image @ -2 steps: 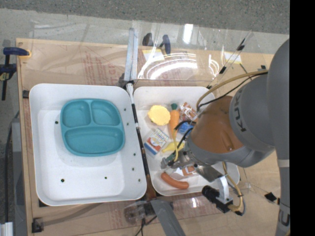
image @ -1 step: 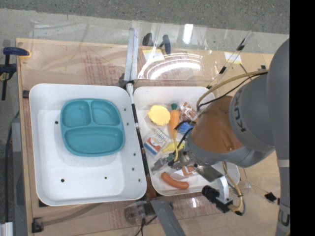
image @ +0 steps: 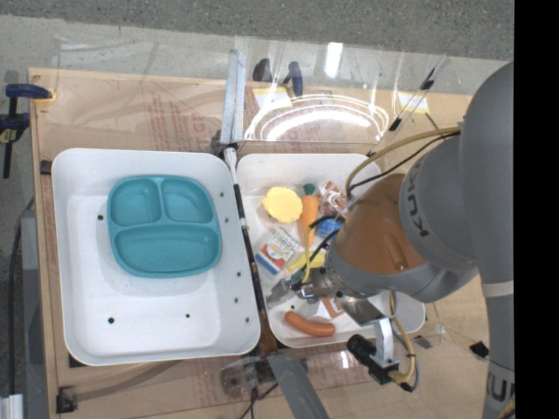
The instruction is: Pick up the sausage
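I see the sausage [image: 309, 324] lying at the near edge of the right bin [image: 262, 175], just below the arm [image: 393, 234]. I cannot tell the jaws' state; the wrist hides them.

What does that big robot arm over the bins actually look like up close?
The arm is bulky, rounded and smooth grey, with a wide orange band above the wrist and part of a dark letter on the grey shell. Thin black and yellowish cables loop over it, and a small black fitting with wires hangs below.
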Motion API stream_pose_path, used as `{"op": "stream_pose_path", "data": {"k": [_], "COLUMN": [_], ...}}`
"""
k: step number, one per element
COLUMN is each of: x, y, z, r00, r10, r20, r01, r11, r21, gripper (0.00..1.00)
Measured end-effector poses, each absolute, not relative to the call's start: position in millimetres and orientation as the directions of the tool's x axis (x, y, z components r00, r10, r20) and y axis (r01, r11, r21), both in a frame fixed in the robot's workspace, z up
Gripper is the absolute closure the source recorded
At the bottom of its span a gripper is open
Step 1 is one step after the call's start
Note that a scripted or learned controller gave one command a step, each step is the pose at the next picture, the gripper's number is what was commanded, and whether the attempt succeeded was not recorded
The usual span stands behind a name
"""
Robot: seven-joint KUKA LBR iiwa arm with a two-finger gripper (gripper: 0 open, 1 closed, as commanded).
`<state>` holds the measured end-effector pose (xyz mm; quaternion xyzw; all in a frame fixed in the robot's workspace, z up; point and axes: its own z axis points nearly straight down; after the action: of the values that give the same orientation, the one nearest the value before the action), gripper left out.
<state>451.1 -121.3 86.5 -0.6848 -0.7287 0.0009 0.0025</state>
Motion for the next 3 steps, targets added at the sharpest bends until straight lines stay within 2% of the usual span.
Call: {"op": "stream_pose_path", "data": {"k": [1,2,3], "x": [456.3,453.4,451.6], "y": [-122,-178,-127], "z": [90,87,86], "r00": [0.201,-0.046,-0.161], "r10": [0.980,0.999,0.987], "r20": [-0.002,0.000,0.003], "r01": [0.980,0.999,0.987], "r11": [-0.201,0.046,0.161], "r21": [0.013,-0.001,-0.004], "gripper": [0.00,0.00,0.00]}}
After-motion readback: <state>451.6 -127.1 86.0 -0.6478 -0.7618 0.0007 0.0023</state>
